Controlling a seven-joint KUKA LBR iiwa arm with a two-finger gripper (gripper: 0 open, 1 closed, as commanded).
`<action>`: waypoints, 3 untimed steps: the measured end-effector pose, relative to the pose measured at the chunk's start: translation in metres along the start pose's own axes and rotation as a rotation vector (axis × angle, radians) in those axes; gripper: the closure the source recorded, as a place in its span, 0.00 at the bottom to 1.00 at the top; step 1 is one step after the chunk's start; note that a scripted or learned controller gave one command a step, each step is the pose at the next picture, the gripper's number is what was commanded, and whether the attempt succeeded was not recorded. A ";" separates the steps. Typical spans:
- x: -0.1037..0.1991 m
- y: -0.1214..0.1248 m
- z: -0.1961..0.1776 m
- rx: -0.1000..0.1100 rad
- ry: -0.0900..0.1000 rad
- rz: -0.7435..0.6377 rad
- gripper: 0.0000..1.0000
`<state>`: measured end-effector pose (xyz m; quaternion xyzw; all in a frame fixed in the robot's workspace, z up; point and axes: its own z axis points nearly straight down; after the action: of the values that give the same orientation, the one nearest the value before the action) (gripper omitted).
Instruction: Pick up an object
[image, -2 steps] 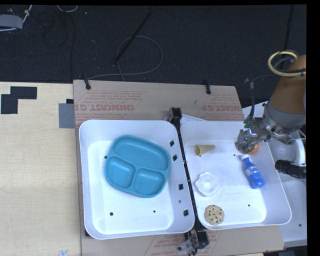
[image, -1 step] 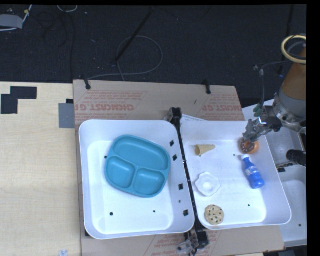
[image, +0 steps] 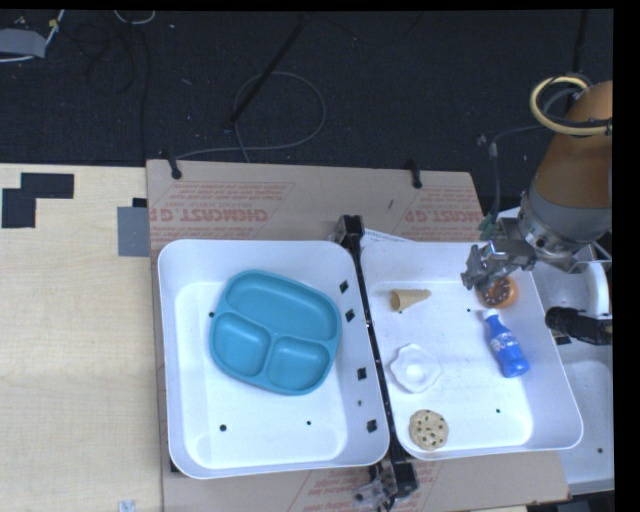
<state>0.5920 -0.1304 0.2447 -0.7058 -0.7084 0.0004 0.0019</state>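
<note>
- Two shallow white bins sit side by side on my bench: the left bin (image: 190, 280) and the right bin (image: 550, 400), with a dark divider between them.
- I see the arm (image: 572, 160) coming in from the right, grey with its orange band up top, reaching down over the right bin's far right corner.
- My gripper (image: 490, 272) is low over that corner, just above a round orange-brown item, a donut by the look of it (image: 498, 293).
- I cannot tell the gripper's state from this slant; the donut sits right under the tips, and I cannot see whether it is touched or held.
- A blue bottle (image: 506, 345) lies on its side just beside the donut, nearer the camera, white cap toward the gripper.
- A tan cone (image: 409, 298) lies near the bin's left wall, well apart from the gripper.
- A small white cup-like piece (image: 413, 368) rests mid-bin, and a chocolate-chip cookie (image: 428, 430) lies flat near the front rim.
- In the left bin, a blue divided plate (image: 275, 332) with three compartments lies flat.
</note>
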 end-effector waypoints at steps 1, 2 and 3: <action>0.057 -0.011 0.012 0.002 0.001 0.000 1.00; 0.101 -0.011 0.016 0.001 0.000 0.000 1.00; 0.151 -0.011 0.010 -0.001 0.000 -0.001 1.00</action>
<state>0.5805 0.0205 0.2353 -0.7053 -0.7089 0.0002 0.0015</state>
